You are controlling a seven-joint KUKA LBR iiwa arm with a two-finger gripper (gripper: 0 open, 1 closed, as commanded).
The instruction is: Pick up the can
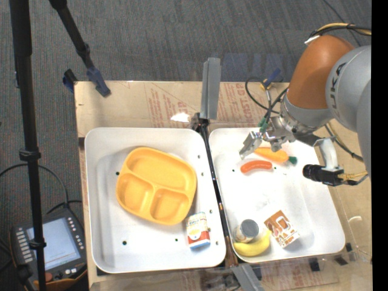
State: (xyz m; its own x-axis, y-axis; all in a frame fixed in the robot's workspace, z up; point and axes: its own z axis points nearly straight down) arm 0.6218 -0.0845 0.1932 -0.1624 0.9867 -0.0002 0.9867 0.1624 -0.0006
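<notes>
- Nothing of the pick looks done yet: the small silver metal can [247,230] stands at the near left of the right white bin [315,208], touching a yellow banana [253,245].
- Well apart, at that bin's far side, the pincer [259,139] hangs above an orange carrot [271,155], fingers spread and holding nothing.
- Hard to make out: the can's label.

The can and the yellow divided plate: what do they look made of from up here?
The small round can in the right bin looks like metal: its grey top has a dull sheen, though it is too small to be sure. The yellow divided plate in the left bin looks like moulded plastic, matte to satin, with smooth rounded compartments and an even colour.
</notes>
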